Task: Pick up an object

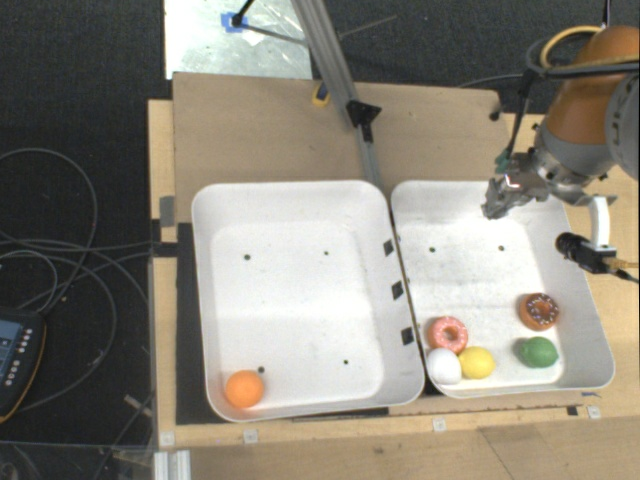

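Objects sit along the near edge of the right bin (pixel 580 268): pink donut (pixel 448 332), white ball (pixel 443 366), yellow ball (pixel 478 362), green ball (pixel 538 351), brown donut (pixel 539 311). We note an orange ball (pixel 244 388) in the left bin (pixel 300 208). Gripper (pixel 497 206) hangs over the right bin's far edge, carrying nothing we can see; its opening we cannot tell.

Wooden bench (pixel 260 133) stands on dark carpet (pixel 80 58). Slanted metal pole (pixel 330 53) crosses its far edge. Loose black cables (pixel 60 258) and a handheld pendant (pixel 15 353) lie on the floor off its left edge.
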Controlling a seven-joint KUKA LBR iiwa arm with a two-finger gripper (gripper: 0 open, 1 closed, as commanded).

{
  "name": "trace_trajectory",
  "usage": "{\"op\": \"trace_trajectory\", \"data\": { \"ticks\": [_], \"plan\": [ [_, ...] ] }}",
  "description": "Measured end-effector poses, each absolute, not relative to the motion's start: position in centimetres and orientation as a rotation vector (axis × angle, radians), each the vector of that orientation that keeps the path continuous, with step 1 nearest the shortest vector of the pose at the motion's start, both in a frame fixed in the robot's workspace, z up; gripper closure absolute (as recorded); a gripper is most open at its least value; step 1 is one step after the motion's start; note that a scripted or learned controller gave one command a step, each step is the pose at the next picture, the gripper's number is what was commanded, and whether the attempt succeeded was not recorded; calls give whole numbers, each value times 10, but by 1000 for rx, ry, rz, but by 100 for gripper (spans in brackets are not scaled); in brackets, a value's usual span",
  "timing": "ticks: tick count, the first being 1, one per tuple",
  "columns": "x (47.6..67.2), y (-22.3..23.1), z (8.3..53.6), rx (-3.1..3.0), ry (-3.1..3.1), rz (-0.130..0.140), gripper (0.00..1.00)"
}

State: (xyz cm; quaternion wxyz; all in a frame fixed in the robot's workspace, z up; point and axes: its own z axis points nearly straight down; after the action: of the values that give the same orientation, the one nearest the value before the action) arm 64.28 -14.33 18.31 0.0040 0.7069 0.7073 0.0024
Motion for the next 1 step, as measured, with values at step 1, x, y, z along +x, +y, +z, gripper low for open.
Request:
{"op": "trace_trajectory", "data": {
  "ticks": [1],
  "plan": [
    [645, -144, 227, 2213, 2221, 6, 100]
  ]
}}
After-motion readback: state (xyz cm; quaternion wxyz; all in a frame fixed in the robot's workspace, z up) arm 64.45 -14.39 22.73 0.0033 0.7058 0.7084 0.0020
